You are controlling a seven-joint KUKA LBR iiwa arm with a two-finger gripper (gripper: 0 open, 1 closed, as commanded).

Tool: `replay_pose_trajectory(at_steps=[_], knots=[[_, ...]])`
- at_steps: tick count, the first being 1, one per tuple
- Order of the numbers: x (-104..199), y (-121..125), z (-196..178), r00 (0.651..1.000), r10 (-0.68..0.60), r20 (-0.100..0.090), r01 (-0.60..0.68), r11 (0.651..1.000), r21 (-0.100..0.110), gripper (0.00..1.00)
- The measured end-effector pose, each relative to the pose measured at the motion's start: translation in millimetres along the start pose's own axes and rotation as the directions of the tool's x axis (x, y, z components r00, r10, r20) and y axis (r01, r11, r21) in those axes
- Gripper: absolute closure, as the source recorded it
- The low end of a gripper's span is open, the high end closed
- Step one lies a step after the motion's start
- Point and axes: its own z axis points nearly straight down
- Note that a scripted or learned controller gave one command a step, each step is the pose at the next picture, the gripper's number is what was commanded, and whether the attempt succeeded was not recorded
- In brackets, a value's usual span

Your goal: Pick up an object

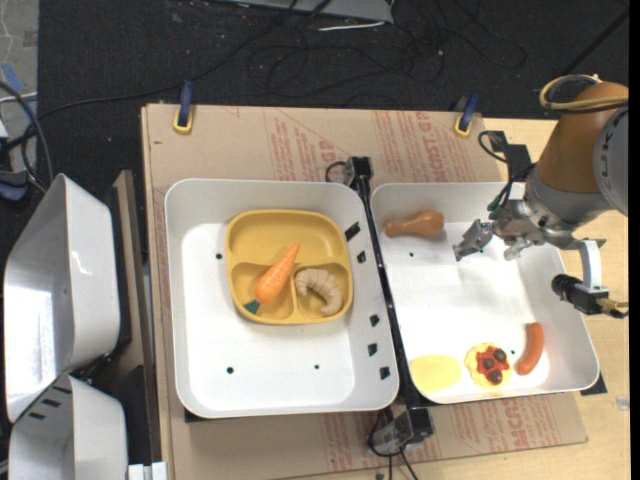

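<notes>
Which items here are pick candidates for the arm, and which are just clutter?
Candidates:
drumstick, nearest the gripper
sausage
pizza slice
yellow disc
carrot and shrimp, in the yellow plate

Clutter:
clamps
cables
cardboard

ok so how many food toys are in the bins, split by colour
orange: 2, the carrot in the yellow plate and the sausage
brown: 1, the drumstick
beige: 1, the shrimp
yellow: 1, the flat yellow piece
red and yellow: 1, the small pizza
total: 6
</notes>
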Motion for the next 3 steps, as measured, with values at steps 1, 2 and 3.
replay_pose_trajectory(at_steps=[1,2,3], knots=[[0,1,-14,1.000,-0.001,0.002,0.001,1.000,-0.006,1.00],[-3,-3,-59,1.000,0.002,0.003,-0.002,1.000,-0.009,1.00],[-5,3,-104,1.000,-0.003,0.003,0.003,1.000,-0.011,1.00]])
